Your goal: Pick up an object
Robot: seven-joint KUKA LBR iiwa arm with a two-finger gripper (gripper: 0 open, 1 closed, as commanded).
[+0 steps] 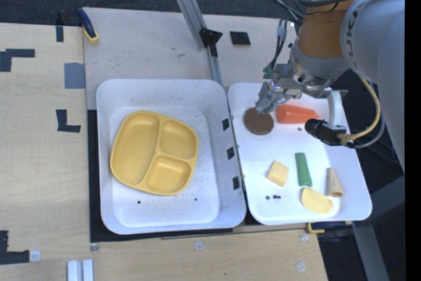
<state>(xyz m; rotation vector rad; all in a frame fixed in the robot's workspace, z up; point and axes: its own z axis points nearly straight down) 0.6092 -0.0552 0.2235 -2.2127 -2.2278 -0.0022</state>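
1. A pale wooden surface (39,141) carries two shallow white bins side by side, with dark tape patches on the wood and dark carpet-like flooring beyond its far edge; a grey metal post (187,0) rises at a slant from behind the bins, and a blue-and-yellow clamp (87,25) sits at the far left corner.
2. The arm (355,16) (grey, with its orange band) reaches in from the right and covers the far right corner of the right bin (355,207); its upper part is cut off by the frame edge; black cables loop over and beside it.
3. The end effector (268,102) hangs low over the far part of the right bin, just above a round brown disc (258,122); its tips are blurred against the wrist hardware, so I cannot tell whether they are parted or closed, nor whether they touch the disc.
4. The left bin (118,207) holds a yellow tray (154,152) with three compartments, lying tilted to the bin's walls; a few dark specks lie around it.
5. The right bin also holds an orange carrot-like piece (296,114) just beside the disc, partly under the wrist; a pale yellow cube (277,174); a green stick (302,169); a tan cone (335,183); a yellow wedge (317,201); small black crumbs near the cube.
6. No writing can be read anywhere.
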